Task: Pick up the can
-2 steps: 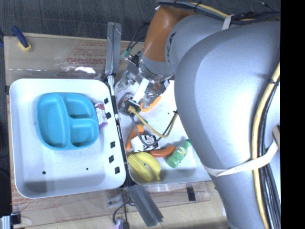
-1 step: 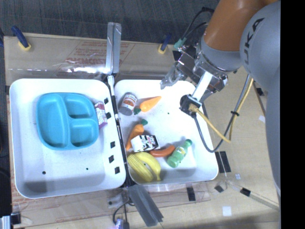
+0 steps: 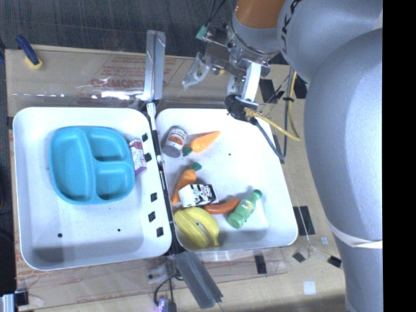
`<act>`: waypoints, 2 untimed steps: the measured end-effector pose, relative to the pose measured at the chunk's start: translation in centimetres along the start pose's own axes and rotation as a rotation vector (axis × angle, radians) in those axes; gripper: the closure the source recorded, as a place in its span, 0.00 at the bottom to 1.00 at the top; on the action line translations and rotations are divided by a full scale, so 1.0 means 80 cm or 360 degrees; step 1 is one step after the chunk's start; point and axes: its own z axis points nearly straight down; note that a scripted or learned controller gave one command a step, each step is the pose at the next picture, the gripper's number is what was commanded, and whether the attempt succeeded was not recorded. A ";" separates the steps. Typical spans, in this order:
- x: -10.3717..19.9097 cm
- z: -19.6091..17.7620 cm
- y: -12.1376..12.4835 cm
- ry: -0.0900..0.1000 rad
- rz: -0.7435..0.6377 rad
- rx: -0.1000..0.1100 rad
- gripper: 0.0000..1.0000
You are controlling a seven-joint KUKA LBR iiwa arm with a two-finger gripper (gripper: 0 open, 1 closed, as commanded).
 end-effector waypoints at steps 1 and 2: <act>-0.057 0.137 -0.076 -0.0002 -0.0254 0.0008 0.00; -0.133 0.166 -0.166 0.0000 -0.0205 0.0006 0.00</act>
